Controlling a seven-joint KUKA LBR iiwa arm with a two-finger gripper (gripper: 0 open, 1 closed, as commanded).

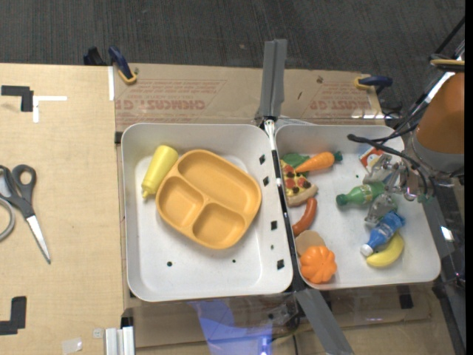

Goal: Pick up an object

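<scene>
Over right bin (421, 272): gripper (389, 187), jaw state unreadable, beside green bottle (360, 195); centre on bottle body, descend squarely.

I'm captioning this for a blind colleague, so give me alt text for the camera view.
A robot gripper hangs over the right white bin, above a green bottle and blue bottle, beside a banana, carrot, pizza slice, sausage and pumpkin. The left bin holds an orange divided plate and a yellow bottle.

The arm (442, 120) reaches in from the right — its claw (386, 189) pointing down-left.
</scene>
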